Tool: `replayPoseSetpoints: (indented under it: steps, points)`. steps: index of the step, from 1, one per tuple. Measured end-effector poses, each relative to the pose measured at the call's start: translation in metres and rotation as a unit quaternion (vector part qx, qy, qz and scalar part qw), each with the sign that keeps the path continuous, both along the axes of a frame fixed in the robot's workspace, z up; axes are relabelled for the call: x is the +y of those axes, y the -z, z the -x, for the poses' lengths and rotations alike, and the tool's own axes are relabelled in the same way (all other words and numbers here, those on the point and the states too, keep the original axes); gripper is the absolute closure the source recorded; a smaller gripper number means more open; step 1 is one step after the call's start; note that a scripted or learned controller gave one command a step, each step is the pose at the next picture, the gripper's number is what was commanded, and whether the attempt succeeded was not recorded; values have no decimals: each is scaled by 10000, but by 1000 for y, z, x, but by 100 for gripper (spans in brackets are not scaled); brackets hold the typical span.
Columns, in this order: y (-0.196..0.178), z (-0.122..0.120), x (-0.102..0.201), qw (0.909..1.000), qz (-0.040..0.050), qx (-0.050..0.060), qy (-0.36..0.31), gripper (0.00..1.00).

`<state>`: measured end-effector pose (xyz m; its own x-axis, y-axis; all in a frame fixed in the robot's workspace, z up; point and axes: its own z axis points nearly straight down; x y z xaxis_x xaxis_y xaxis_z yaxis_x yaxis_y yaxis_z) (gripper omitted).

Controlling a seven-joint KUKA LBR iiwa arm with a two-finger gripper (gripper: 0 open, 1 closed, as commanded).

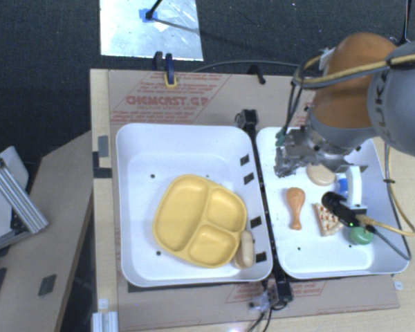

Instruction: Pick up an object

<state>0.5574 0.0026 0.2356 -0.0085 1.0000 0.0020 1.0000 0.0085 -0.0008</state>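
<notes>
From the one camera above the worktop [69, 185] we see two white bins side by side, and the grey arm [394, 95] reaches in from the right over the right bin [311, 265]. Its fingers [285, 163] hang over the upper left part of that bin, close to the wall it shares with the left bin [135, 185]. We cannot tell whether they are open or closed, and we see nothing held between them.

The nearest thing is a drumstick [295, 207], which lies on the bin floor just below the fingers in the picture, apart from them, with its thick end uppermost. A pale round disc [321, 176] sits just to the right of the fingers, partly under the wrist. Further right lies a white and blue thing [353, 185] that we cannot identify. A pizza slice [326, 221] lies to the right of the drumstick, and a small green thing [360, 236] lies near the bin's lower right.

In the left bin, a yellow divided plate [194, 220] lies tilted on the floor. A small tan bread roll [245, 249] touches its lower right edge.
</notes>
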Motion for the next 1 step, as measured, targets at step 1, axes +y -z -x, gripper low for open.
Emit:
replayPoseSetpoints:
  steps: [1]
  points:
    - [-5, 11, 55, 10000, -4, -6, -10, 100]
